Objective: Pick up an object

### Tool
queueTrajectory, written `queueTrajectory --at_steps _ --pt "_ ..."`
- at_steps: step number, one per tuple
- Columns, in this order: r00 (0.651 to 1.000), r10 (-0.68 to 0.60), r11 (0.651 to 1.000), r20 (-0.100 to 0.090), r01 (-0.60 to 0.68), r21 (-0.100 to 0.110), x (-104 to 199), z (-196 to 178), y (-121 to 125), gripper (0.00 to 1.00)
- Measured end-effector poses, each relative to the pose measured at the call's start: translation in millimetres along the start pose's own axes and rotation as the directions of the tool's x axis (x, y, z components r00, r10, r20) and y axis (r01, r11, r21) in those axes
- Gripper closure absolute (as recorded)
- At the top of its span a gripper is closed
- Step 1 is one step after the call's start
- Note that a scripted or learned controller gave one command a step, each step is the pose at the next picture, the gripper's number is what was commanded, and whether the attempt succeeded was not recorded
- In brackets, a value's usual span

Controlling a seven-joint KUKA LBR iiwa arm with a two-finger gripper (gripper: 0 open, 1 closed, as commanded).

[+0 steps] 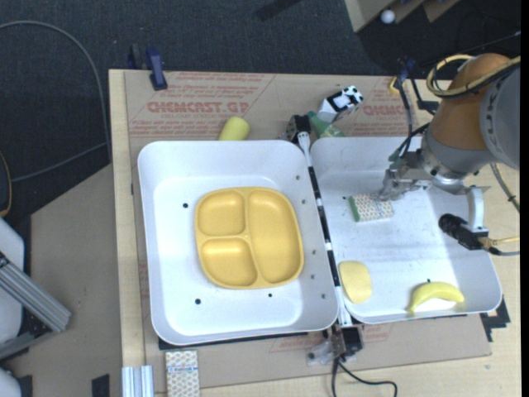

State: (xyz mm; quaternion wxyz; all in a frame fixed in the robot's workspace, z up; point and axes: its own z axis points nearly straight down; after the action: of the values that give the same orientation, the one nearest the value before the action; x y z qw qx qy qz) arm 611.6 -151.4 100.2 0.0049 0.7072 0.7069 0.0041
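Dark blue-grey carpet all round, and on it a brown board worktop [124, 222] with red printed lettering along its far edge. Side by side on the board, two shallow bins of smooth white plastic with rounded corners.

In the left bin [165, 180], at its centre, a glossy yellow plate [248, 236], rounded-square and moulded into three compartments.

In the right bin [430, 255], toward 11 o'clock, a small flat green-and-white packet [372, 209]. At 7 o'clock a pale yellow rounded slab [356, 281], close to the dividing wall. At 5 o'clock a curved yellow banana [436, 296], near the front rim.

Reaching in from 3 o'clock, the grey arm with its orange band, the gripper [397, 180] low over the right bin's far half, just beside the packet at the packet's 1 o'clock. Grip state impossible to tell from this angle; nothing seen lifted.

Outside the bins on the far strip of board: a short yellow cylinder [235, 128] at 12 o'clock of the left bin and a blue clamp [154, 67] at the board's far left corner.
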Motion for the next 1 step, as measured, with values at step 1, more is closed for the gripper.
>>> queueTrajectory --at_steps 1 --pt "1.0 0.0 1.0 0.0 0.0 0.001 0.0 0.2 -0.2 0.0"
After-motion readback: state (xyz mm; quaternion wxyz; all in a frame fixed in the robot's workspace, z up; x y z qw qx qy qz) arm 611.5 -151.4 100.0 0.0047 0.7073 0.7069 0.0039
